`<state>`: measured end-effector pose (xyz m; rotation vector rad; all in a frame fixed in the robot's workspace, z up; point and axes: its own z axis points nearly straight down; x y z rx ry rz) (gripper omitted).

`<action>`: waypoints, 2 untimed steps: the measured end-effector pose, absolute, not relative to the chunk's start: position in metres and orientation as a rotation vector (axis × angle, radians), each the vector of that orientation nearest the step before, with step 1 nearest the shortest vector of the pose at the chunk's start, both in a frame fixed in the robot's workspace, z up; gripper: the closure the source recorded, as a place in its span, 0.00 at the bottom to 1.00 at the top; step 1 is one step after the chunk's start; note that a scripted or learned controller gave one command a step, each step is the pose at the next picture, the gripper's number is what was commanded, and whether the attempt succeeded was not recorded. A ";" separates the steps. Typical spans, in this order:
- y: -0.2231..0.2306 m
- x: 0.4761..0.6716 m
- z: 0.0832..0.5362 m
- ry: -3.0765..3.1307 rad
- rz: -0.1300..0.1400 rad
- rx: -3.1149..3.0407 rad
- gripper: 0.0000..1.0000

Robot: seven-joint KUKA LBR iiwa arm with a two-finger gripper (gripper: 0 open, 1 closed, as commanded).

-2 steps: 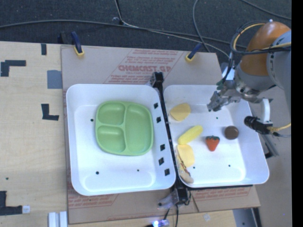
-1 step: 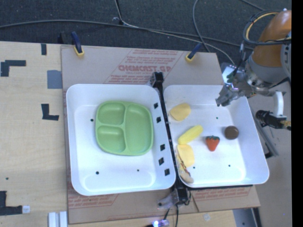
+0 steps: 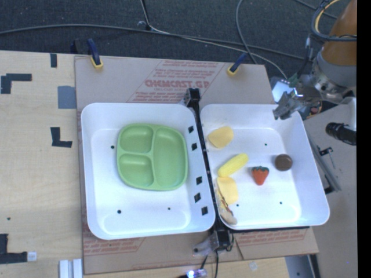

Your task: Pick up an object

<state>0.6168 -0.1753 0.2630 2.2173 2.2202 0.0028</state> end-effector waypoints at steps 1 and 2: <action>-0.126 0.628 0.266 2.228 0.001 2.215 1.00; -0.065 0.636 0.264 2.228 0.000 2.215 1.00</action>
